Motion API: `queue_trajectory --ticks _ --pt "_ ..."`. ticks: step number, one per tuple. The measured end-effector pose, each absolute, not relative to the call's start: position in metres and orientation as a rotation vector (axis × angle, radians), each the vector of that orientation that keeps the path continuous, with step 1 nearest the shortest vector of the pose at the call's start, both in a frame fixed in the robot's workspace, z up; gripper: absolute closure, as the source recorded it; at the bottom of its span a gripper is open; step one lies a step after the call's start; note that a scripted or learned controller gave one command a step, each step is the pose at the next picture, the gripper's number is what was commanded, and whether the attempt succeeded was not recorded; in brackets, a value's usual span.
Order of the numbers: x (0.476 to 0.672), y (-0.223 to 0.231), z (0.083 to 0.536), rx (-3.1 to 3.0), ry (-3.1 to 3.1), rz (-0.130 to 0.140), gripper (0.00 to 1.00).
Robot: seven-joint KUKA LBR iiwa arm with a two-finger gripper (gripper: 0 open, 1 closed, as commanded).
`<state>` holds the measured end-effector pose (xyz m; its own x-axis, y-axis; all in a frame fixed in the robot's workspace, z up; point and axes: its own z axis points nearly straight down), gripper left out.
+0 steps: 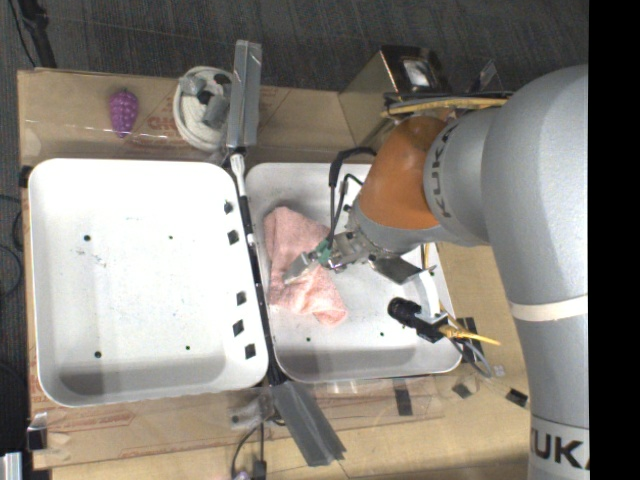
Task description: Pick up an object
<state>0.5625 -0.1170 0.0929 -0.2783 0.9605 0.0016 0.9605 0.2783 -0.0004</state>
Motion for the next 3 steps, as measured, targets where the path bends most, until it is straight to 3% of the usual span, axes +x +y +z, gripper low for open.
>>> queue_trajectory --ticks 1,2,3 --pt "0.627 -0.118 0.093 -1.904 -2.499 0.0 0.0" --pt "0.571 -0.126 0.093 -1.933 -2.474 0.001 0.0" --pt "0.55 -0.113 0.092 -1.912 -2.492 0.001 0.0"
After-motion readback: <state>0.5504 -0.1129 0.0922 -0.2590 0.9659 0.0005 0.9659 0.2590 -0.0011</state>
